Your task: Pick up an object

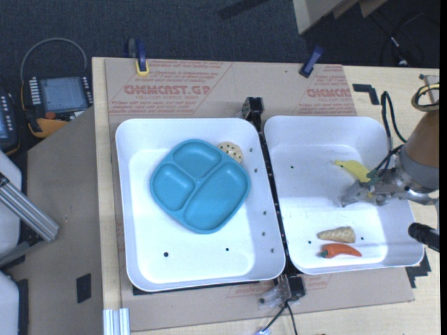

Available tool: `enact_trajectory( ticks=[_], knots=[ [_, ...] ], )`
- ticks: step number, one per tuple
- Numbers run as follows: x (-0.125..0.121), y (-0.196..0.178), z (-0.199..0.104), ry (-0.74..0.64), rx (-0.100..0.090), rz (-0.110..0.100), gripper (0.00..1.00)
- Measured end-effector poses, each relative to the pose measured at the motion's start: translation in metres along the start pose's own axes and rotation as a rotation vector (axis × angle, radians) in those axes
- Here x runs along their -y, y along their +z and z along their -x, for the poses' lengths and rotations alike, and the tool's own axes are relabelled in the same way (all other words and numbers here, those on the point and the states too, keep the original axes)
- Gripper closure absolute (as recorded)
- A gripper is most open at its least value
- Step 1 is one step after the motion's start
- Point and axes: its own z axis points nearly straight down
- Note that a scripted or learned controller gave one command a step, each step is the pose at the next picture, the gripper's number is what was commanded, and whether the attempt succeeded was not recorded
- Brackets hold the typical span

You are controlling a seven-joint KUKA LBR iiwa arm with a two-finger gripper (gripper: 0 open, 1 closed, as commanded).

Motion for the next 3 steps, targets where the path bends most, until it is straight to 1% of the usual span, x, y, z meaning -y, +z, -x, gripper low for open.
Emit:
enact_trajectory(
  ticks=[1, 2, 3],
  knots=[
    [-0.002, -0.014, 0.001, 0.000, 0.005, 0.007, 1.00],
    [-0.002, -0.073, 0.004, 0.000, 0.006, 0.008, 1.00],
    [-0.005, -0.137, 0.002, -0.001, 0.008, 0.015, 1.00]
  ],
)
